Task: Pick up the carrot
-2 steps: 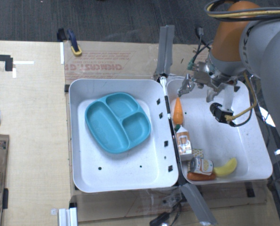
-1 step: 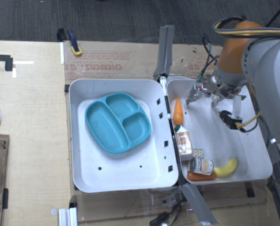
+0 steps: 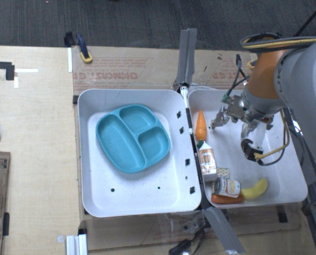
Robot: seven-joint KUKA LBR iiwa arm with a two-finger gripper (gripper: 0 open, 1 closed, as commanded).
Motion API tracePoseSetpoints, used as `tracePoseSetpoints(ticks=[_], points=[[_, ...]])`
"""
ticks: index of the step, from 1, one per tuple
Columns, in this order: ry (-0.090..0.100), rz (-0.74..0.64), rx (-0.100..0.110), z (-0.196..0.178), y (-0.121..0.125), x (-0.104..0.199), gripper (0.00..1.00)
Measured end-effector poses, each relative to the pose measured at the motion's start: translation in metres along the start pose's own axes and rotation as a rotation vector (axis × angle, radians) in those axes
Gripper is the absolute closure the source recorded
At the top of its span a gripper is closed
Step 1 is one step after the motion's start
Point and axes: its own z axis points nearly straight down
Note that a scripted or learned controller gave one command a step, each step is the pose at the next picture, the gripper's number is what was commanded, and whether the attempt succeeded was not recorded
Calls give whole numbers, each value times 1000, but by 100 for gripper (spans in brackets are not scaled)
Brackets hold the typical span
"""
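Note:
The orange carrot lies lengthwise against the left wall of the right bin, its tip pointing toward the back. My gripper hangs over the middle of that bin, a short way right of the carrot and apart from it. It is open, and nothing sits between its fingers. The orange wrist band shows just above it.
In the right bin a small bottle lies just in front of the carrot, with a can, a banana and a red item at the front. A blue divided plate rests in the left bin. A cable dangles under the wrist.

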Motion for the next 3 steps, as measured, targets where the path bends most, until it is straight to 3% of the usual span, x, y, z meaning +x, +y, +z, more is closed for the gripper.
tracePoseSetpoints(ticks=[1,2,3], points=[[-1,4,1,-9,0,-1,100],[-1,4,1,-9,0,-2,0],[0,6,0,0,0,9,0]])
